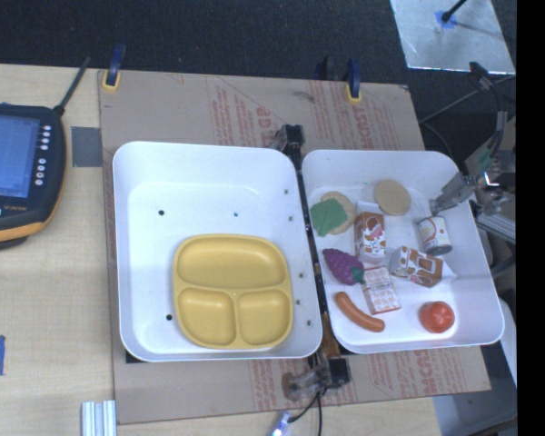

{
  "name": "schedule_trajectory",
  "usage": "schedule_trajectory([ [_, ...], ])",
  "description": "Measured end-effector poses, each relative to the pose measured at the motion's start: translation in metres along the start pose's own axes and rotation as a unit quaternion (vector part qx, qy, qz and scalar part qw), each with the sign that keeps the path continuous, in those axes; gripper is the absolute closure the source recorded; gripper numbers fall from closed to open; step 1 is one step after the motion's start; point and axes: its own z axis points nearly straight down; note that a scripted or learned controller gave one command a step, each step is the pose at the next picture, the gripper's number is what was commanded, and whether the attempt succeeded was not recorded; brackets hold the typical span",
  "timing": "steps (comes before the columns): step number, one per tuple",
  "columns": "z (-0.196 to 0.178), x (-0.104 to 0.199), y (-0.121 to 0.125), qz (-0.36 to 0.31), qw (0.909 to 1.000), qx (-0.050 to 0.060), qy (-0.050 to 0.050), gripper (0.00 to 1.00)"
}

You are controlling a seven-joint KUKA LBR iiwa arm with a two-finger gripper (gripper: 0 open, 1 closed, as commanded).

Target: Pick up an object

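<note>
One small tin can, right bin

Small cylindrical tin can (434, 235) with red-and-white label, silver ends, lying tilted on the white bin floor (463, 284). Located just below the grey two-finger gripper (447, 200), near its tips. Whether the gripper is spread or pressed together cannot be told.

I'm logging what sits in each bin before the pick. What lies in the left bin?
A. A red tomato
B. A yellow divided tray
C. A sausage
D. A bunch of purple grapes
B: the yellow divided tray lies in the left bin, while the tomato, sausage and grapes all lie in the right bin.
</note>
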Motion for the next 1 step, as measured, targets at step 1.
schedule_trajectory([
  [1,0.1170,-0.0278,0.0447,0.000,1.0000,0.002,0.000,0.00],
])
